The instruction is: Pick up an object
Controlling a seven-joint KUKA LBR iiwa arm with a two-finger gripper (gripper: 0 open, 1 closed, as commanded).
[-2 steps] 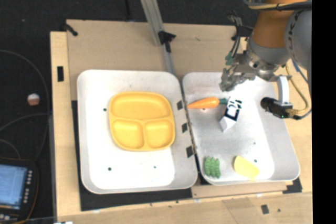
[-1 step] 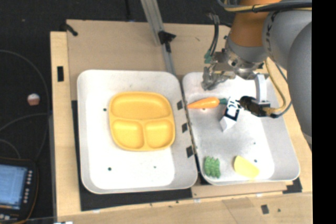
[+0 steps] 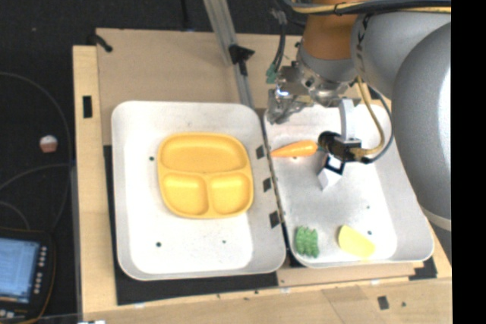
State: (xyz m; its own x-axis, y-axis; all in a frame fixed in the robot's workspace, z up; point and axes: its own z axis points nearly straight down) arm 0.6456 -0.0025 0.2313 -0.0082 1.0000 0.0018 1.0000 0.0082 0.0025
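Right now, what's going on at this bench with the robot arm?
The grey arm reaches in over the right bin, its gripper hovering near that bin's far left corner, just above an orange carrot. A green piece, a yellow piece and a small black and white object also lie there. The left bin holds a yellow divided tray. Nothing appears picked up yet.

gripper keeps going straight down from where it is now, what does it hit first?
Probably the bare floor of the right bin, near its upper left corner. The gripper points down just above the orange carrot, which seems slightly nearer the camera; depth is unclear, so a graze is possible.
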